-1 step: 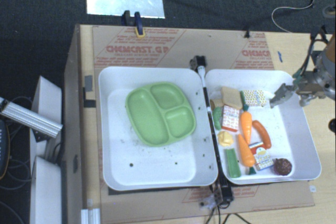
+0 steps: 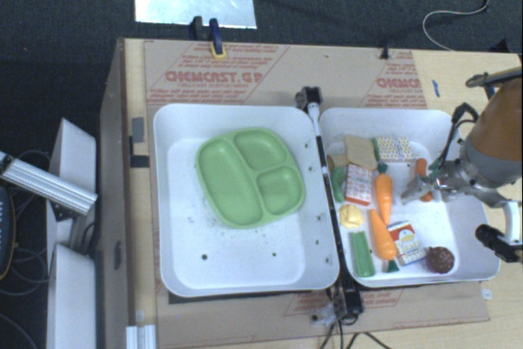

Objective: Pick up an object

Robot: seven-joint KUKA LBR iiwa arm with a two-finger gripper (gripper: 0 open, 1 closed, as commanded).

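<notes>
The right white bin (image 2: 470, 212) holds several toy foods. Two orange carrots (image 2: 382, 189) (image 2: 380, 233) lie end to end in its middle. A tan toast slice (image 2: 359, 149) and a patterned box (image 2: 393, 147) sit near the far wall. A red-and-white packet (image 2: 358, 182), a yellow piece (image 2: 350, 215) and a green stick (image 2: 361, 253) lie along the left side. A small carton (image 2: 409, 243) and a brown round piece (image 2: 440, 259) rest near the front. My gripper (image 2: 421, 190) hangs low over the bin's right half, just right of the upper carrot and below a small orange piece (image 2: 422, 167).
The left white bin (image 2: 176, 200) holds a green divided plate (image 2: 249, 176). A dark divider (image 2: 323, 176) runs between the bins. The arm (image 2: 498, 143) comes in over the right bin's right wall. Cardboard (image 2: 270, 73) lines the bench behind.
</notes>
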